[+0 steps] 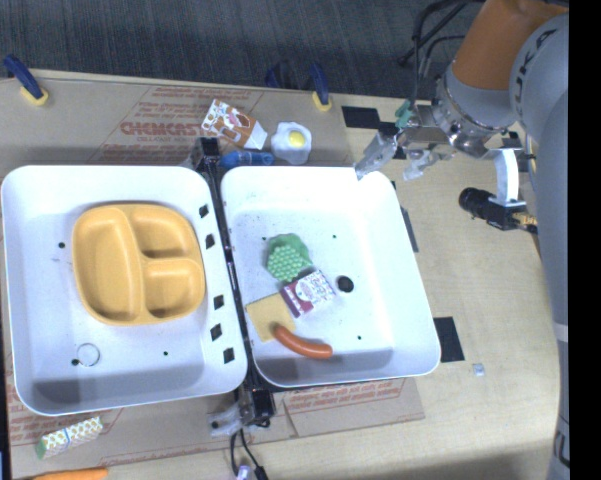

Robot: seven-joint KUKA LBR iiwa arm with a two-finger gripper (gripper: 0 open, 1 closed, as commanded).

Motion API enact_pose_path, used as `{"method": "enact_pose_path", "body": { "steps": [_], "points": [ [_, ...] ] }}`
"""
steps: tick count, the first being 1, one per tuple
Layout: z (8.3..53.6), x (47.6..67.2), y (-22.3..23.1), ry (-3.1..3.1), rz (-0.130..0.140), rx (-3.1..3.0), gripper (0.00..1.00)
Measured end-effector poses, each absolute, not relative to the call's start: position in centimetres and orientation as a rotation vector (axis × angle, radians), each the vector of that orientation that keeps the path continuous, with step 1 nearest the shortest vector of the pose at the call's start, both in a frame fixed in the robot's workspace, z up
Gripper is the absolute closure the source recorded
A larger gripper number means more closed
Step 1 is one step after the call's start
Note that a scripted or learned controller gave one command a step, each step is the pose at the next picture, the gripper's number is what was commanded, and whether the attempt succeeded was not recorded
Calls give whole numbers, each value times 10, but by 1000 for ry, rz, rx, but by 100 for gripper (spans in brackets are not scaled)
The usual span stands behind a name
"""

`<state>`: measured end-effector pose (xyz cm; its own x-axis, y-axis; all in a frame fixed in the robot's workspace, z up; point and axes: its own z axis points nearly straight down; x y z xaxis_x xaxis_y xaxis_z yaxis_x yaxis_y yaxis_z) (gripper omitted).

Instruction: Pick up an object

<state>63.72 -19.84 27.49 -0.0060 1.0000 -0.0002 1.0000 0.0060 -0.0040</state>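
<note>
In the camera view, the claw (392, 158) is seen above the far right corner of the right-hand shallow white plastic bin (405, 268), its two pale fingers spread apart with nothing between them. For the pick to go well, the claw should be carried toward the left and the near side, brought over one item that stands free of its neighbours, and lowered straight with the fingers kept wide until they straddle it.

The likeliest target is judged to be the orange-red sausage-shaped toy (302, 344), lying well below and to the left of the claw, near the bin's front wall. It is slim, smooth and rounded, so a grip across its narrow width is advised. Nearer the claw lie a green dotted rounded piece (286, 257) and a small printed purple-and-white packet (309, 291), just beside one another.
</note>
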Motion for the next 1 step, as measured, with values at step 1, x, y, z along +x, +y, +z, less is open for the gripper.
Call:
{"method": "enact_pose_path", "body": {
  "steps": [1],
  "points": [
    [169, 587, -137, -2387, 6, -2036, 0]
  ]
}}
